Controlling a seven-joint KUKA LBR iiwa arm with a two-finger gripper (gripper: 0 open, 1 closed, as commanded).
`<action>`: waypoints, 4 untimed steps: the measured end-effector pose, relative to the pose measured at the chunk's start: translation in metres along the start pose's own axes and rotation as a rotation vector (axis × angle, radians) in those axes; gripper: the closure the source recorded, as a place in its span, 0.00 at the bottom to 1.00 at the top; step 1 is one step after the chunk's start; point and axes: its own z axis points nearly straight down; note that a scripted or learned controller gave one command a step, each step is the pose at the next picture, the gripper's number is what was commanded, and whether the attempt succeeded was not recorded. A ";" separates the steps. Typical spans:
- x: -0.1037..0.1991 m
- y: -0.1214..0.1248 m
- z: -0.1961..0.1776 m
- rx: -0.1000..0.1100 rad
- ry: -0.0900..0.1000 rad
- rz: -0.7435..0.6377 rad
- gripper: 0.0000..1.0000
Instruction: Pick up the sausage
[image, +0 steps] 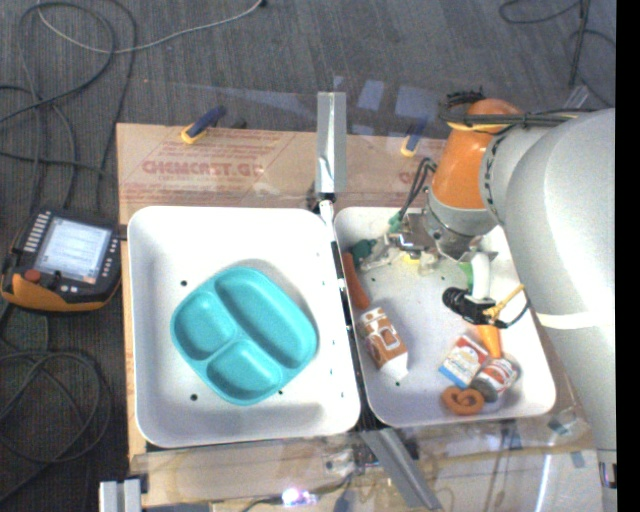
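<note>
The sausage (355, 282), a slim reddish-brown stick, lies along the left wall of the right bin (420, 400), pointing from the back toward the front. My gripper (395, 242) hangs over the back of that bin, below the orange wrist band, a short way right of and behind the sausage's far end. Nothing shows in its grasp. A small green thing (366, 248) lies just left of the gripper, between it and the sausage.
The left bin (150, 400) holds a teal divided plate (245, 332). In the right bin lie a brown-and-white packet (384, 338), a red-and-blue box (462, 360), a can (497, 376), a brown ring (463, 401) and an orange carrot (490, 337).
</note>
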 end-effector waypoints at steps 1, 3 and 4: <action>0.005 -0.012 -0.001 -0.013 0.003 0.037 0.00; -0.014 0.007 0.001 0.009 0.012 0.064 0.00; 0.003 -0.005 -0.001 -0.012 0.003 0.009 0.00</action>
